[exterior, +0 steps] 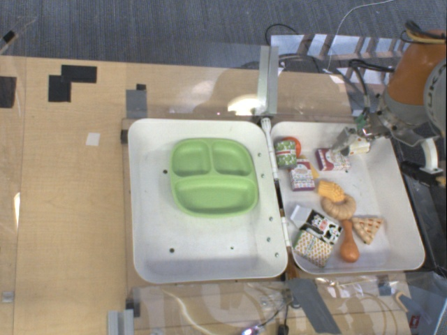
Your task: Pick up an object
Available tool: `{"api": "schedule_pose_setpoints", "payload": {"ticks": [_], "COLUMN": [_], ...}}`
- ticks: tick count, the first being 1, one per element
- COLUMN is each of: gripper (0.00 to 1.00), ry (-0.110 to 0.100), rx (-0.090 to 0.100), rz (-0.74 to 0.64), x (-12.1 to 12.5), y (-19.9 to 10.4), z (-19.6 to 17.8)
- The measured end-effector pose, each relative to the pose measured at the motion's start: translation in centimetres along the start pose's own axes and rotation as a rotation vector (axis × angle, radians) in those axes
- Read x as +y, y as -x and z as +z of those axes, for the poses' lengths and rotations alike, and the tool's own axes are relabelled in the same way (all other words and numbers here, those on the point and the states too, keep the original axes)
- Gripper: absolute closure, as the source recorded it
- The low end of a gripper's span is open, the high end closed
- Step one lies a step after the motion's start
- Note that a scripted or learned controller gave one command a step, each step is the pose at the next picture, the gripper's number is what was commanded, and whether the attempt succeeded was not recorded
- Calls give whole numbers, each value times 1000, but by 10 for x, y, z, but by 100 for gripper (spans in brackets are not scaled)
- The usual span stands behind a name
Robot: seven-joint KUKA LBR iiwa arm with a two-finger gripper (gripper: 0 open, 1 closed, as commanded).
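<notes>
Nearest the camera, at the right bin's (412, 257) front edge: a small patterned carton with a dark-and-white printed face (316, 237), lying flat. Beside it an orange wooden-looking drumstick shape (348, 243) and a tan pizza-slice toy (367, 228). Behind those, a yellow corn-cob toy (332, 190) touching a round tan bread piece (339, 206). Further back: a pink-and-white small box (302, 176), a red-and-green labelled can (286, 151) against the divider, and a small red-and-white packet (332, 160) near the bin's back.

Left bin (150, 253) carries a green plastic three-compartment plate (213, 176), roughly centred.

Gripper (357, 144) sits low at the right bin's back right, just beside the red-and-white packet. Cannot tell how far its claw is parted or whether it grips anything. Grey arm with orange band (412, 75) enters from the right.
</notes>
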State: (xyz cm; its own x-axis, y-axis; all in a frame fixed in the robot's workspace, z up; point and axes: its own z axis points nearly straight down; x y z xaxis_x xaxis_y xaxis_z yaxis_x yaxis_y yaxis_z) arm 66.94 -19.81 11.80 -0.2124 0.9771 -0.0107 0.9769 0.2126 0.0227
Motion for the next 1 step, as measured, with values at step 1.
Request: {"api": "schedule_pose_setpoints", "payload": {"ticks": [1], "gripper": [100], "ry": [-14], "rx": [9], "rz": [20], "x": [21], "y": [-82], "z": [-74]}}
